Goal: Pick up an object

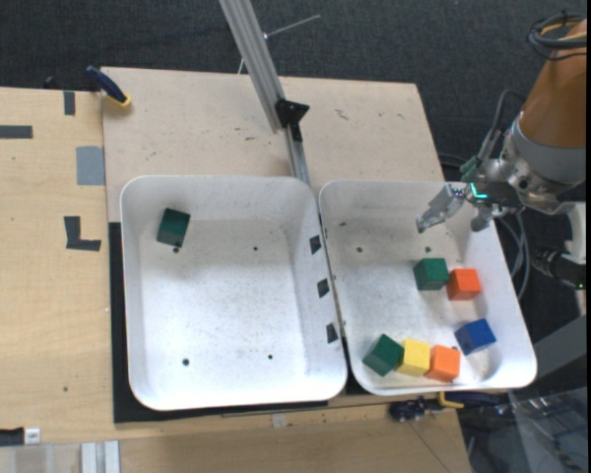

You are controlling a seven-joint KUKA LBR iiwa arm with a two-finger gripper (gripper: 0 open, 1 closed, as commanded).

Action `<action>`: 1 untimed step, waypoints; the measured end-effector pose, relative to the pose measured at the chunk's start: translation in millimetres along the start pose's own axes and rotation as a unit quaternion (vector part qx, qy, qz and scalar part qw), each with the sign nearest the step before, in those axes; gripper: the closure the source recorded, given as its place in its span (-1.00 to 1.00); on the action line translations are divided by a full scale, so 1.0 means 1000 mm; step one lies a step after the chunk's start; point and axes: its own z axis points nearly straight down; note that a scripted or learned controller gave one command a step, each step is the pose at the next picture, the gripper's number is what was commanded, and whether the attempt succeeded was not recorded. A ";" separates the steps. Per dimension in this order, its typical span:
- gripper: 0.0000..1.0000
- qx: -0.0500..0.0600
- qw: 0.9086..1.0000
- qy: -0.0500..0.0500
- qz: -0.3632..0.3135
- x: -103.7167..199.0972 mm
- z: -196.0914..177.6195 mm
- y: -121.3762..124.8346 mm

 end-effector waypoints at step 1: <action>-1.00 -0.002 1.000 -0.001 -0.001 0.000 -0.002 0.001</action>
